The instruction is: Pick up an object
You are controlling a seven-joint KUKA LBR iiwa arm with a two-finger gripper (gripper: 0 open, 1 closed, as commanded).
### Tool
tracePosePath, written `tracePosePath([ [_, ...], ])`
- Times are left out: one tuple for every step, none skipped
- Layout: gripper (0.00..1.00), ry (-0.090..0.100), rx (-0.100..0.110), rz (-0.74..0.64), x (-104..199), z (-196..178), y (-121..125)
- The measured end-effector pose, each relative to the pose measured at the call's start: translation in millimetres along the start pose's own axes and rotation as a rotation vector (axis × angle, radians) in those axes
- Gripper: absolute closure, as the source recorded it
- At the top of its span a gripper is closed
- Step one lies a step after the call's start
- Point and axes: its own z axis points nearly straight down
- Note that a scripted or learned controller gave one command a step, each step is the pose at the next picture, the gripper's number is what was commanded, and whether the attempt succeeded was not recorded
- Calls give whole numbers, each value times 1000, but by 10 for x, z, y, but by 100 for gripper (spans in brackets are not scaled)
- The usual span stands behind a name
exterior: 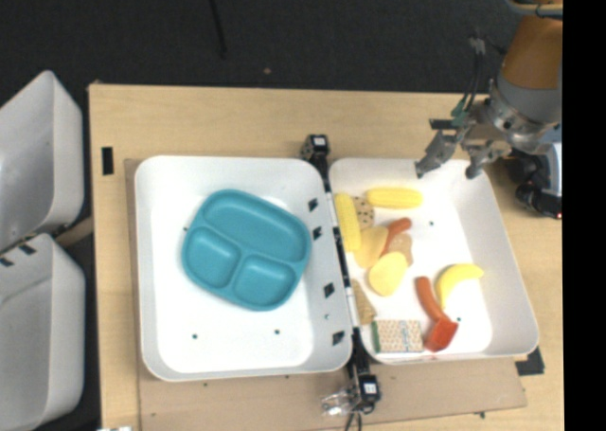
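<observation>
The right bin [502, 259] holds several toy foods: a yellow corn piece [393, 197] near the back, a long corn cob [347, 221] along the left wall, a pale yellow round piece [386, 275], a banana [457, 279], a red sausage [427, 295], a red pepper piece [441, 332] and a speckled cracker [398, 334]. My gripper [446, 169] hangs over the bin's back rim, up and right of the yellow corn piece. Its two dark fingers [422, 168] are spread open with nothing between them.
The left bin [161, 325] holds a blue divided plate [248, 249]. A black clip [315, 146] sits at the back where the bins meet. The wooden bench [237, 116] surrounds both bins. White chair backs [33, 164] stand at the far left.
</observation>
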Motion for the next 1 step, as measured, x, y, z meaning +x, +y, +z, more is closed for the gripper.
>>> tracePosePath([
  [0,-1,-12,-2,7,-75,17],
])
